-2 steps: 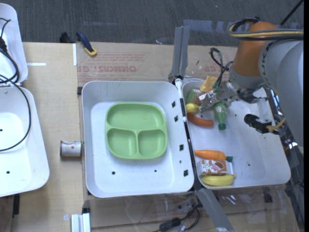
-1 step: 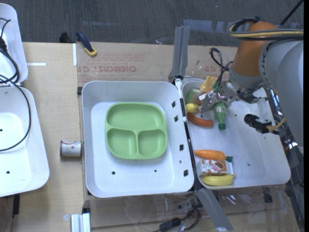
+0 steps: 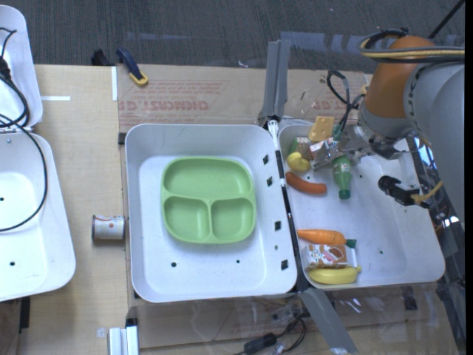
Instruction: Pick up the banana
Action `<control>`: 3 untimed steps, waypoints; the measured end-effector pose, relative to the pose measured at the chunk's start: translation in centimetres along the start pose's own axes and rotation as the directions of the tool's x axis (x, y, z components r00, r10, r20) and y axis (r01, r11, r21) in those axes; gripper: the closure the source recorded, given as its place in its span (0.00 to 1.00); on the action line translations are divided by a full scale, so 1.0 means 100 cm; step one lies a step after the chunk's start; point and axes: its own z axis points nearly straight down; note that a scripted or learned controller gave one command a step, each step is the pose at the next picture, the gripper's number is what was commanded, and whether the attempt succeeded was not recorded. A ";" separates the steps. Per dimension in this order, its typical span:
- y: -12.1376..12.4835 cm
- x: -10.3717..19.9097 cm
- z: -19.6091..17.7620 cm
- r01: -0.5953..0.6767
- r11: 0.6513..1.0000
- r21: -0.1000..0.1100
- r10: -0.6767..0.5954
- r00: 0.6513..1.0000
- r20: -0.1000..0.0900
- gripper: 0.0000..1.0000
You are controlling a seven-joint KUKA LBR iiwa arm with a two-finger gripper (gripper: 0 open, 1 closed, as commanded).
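Yellow banana [image 3: 334, 275]: lying flat in the right bin's front-left corner, tucked against the front wall, nothing gripping it.
Right bin [image 3: 399, 261]: white and shallow, its items crowded along the left side.
Snack packet [image 3: 327, 255]: right behind the banana, touching it, between banana and carrot.
Carrot [image 3: 321, 236]: orange, lying crosswise just behind the packet, close to the left wall.
Sausage [image 3: 306, 185]: reddish, slanted, near the left wall around the middle of the bin.
Green bottle [image 3: 342, 177]: lying on its side just right of the sausage.
Lemon [image 3: 297, 161]: small yellow piece in the back-left part of the bin, behind the sausage.
Yellow block [image 3: 321, 129]: up at the back-left corner, beside the lemon.
Gripper [image 3: 325, 152]: down in the back-left part of the right bin, among the lemon, block and bottle, well apart from the banana at the front.
Fingers: lost in the clutter there, so I cannot tell whether they are spread or closed, or pinching anything.
Arm [image 3: 414, 87]: grey with the orange band, coming in over the bin's back-right corner.
Left bin [image 3: 148, 257]: white, holding a green divided tray [image 3: 209, 200] in its middle.
Bench [image 3: 81, 95]: a small can [image 3: 109, 228] lies on its side just left of the left bin.
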 end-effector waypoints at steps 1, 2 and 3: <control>0.006 0.025 -0.001 0.134 0.991 0.000 -0.134 0.991 0.006 0.00; 0.006 0.025 -0.001 0.134 0.991 0.000 -0.134 0.991 0.006 0.00; 0.006 0.025 -0.001 0.134 0.991 0.000 -0.134 0.991 0.006 0.00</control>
